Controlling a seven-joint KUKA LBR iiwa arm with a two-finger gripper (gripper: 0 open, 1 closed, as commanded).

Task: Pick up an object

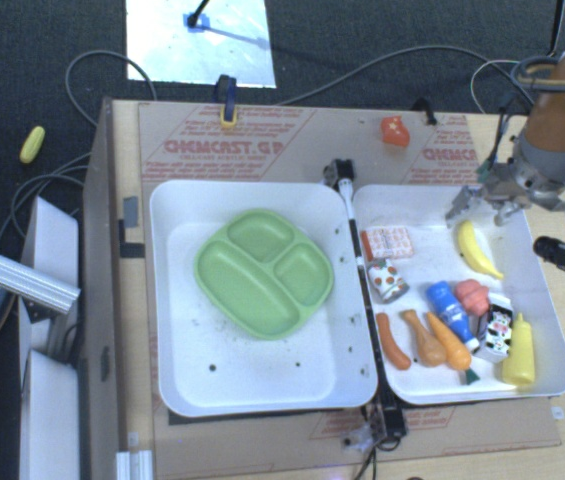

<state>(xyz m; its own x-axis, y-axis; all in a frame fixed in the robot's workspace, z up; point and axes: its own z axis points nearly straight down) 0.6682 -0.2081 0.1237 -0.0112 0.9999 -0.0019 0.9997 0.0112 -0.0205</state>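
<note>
Beside the hand (pixel 489 205), a banana (pixel 477 249) lies pointing down-right.

Toy foods (pixel 452 318) scattered in right bin (pixel 552 318)

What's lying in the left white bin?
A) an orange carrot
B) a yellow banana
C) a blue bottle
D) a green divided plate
D: the green divided plate lies in the left bin, while the banana, blue bottle and carrot all lie in the right bin.
</note>
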